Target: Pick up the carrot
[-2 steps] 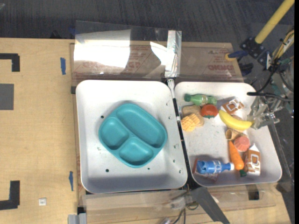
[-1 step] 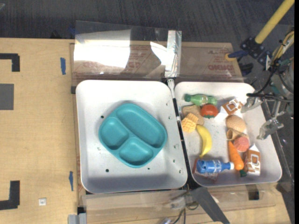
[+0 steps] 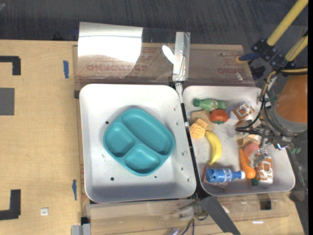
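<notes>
Blue bottle (image 3: 222,175) label unreadable | carrot (image 3: 247,165) beside it | gripper (image 3: 261,140) state: cannot tell

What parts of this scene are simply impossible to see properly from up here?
- The tool, camera view: dark, tangled with cables, so its state is unclear.
- Orange plastic carrot: its upper end is crowded by the pink item.
- Small printed cartons: labels too small to read.

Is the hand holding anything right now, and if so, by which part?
Cannot be told. The hand sits low in the right bin, just above the carrot, but nothing shows clearly between its tips.
</notes>
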### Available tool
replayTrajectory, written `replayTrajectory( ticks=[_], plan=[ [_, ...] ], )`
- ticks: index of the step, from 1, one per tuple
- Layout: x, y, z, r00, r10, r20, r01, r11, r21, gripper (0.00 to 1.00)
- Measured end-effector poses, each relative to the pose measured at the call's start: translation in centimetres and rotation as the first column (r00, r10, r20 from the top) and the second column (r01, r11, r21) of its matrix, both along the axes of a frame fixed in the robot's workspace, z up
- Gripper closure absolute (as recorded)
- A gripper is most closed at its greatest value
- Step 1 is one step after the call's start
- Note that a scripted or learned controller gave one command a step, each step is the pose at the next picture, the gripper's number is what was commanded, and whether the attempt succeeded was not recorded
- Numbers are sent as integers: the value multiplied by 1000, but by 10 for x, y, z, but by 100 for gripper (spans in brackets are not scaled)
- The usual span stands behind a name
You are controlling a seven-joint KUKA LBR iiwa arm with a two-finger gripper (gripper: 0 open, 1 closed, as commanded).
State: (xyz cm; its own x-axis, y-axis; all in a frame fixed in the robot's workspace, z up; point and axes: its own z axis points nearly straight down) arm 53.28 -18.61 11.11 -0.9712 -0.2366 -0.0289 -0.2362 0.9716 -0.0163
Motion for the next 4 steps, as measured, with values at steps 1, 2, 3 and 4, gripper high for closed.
replayTrajectory(
  ticks=[1,2,3,4],
  plan=[
    [-7,22,-8,997,-77,10,77,997,6,0],
    [-32,63,-20,991,-131,-12,131,991,9,0],
    [-26,64,-7,992,-129,6,129,992,9,100],
    [-34,4,-20,984,-175,-14,175,984,8,100]
  ],
)
